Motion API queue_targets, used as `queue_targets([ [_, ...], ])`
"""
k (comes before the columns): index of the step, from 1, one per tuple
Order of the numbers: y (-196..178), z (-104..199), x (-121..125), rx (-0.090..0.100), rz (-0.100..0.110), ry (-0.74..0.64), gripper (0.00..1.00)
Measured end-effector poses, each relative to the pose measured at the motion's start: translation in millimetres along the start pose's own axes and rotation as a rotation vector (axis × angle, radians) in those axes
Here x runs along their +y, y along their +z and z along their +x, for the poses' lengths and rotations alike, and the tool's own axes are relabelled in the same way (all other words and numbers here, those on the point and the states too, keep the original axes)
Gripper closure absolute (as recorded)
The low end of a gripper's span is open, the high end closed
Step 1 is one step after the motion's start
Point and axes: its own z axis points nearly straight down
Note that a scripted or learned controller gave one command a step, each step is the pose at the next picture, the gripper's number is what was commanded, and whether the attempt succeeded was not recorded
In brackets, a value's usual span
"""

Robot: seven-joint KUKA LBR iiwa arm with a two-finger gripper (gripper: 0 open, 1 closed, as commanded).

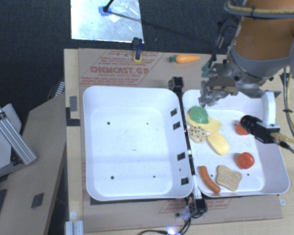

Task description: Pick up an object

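Dark carpet surrounds a cardboard-topped bench that carries two white bins side by side. The left bin has a bare floor; the right bin holds all the toy food, likely because it serves as the source for picking.

The arm reaches in from the right, and its claw hangs over the right bin's upper-left corner, just above a green leafy piece. Whether the claw is apart or together cannot be told; nothing is visibly held in it.

The green piece looks like the nearest candidate. It lies on top of a yellow slice, touching it, with its long axis running roughly from upper left to lower right. Just below sits a dotted cracker, and beside that a yellow lump angled the same way. A sausage lies near the bin's front, its long axis pointing from the divider toward the near rim, next to a toast slice. A tomato rests well apart to the right. A carrot lies outside the bins on the bench, pointing left.

Stacking of the green piece on the slice may make a clean grip harder, I judge.
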Motion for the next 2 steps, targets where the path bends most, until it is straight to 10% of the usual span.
queue_targets([
  [1,52,-64,33,-0.004,0.005,0.013,1.0],
  [2,24,43,4,-0.002,0.005,0.006,1.0],
])
